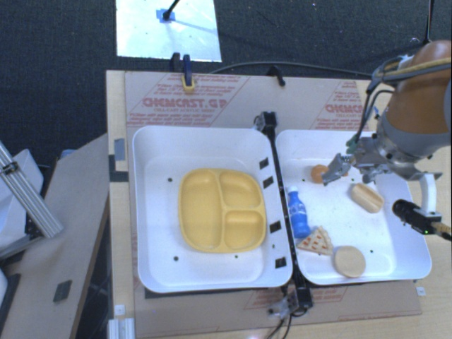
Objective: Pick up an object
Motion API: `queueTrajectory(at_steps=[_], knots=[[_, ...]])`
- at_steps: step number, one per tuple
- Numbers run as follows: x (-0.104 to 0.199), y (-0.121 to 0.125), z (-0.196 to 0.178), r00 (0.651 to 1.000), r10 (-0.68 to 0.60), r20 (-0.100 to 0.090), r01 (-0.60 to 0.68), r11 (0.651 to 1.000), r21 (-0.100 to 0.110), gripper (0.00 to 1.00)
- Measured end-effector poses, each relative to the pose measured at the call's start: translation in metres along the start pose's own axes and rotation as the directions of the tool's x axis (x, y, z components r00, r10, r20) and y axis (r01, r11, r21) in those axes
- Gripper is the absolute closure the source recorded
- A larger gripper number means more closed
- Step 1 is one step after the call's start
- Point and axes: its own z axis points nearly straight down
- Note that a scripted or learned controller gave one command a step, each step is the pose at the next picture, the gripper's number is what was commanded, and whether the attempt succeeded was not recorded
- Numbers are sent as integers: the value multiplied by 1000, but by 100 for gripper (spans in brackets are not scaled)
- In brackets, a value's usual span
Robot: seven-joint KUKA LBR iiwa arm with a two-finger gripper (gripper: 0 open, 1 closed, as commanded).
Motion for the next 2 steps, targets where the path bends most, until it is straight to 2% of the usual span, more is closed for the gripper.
queueTrajectory(at_steps=[1, 2], knots=[[0, 2, -6, 1000, -2, 1, 2, 1000, -12, 0], [1, 2, 57, 1000, 0, 0, 0, 1000, -7, 0]])
